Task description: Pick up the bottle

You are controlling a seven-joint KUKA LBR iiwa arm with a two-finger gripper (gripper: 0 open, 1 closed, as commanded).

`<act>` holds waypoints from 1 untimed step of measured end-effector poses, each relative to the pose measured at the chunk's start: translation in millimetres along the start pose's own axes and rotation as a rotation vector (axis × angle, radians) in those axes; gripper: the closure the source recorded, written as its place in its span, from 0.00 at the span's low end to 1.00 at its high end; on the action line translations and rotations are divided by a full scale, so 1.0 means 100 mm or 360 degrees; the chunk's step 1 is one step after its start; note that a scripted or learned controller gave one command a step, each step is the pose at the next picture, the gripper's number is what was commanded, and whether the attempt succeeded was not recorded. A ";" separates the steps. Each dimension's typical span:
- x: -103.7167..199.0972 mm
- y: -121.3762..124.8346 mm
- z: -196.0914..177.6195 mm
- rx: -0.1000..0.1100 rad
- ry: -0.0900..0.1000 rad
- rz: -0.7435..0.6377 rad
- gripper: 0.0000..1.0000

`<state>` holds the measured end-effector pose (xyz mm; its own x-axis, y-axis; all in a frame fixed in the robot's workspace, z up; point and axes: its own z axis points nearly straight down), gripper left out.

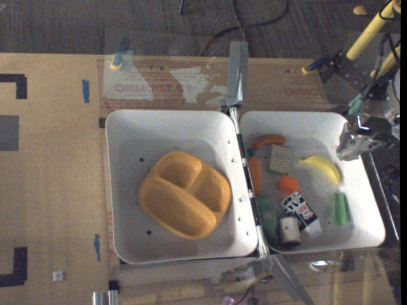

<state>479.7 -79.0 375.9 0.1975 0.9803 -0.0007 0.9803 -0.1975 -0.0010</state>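
Starting at the left bin (124, 170), leaving its orange divided plate (185, 194) alone as no part of the job. Crossing the metal divider (247, 183) into the right bin (365, 224), reading the dark green thing lying just beside that divider, toward the near-left corner, as probably the bottle (266, 212). Noting a carrot (255, 173) just far of it, and a small can (290, 230) and a black-and-white carton (300, 210) crowding its right flank, seemingly touching. Planning therefore on coming straight down, lining up with the bottle's length along the wall, closing across its narrow width, keeping off the divider's lip and the can. Counting the banana (323, 168) and green block (341, 208) as well apart, with bare floor between for travelling in. Finding the gripper (353, 146) hovering at the bin's far-right rim; failing to tell how wide it is standing, or whether holding anything.
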 end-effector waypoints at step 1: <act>0.51 -0.10 0.44 0.0005 0.0001 0.0422 1.00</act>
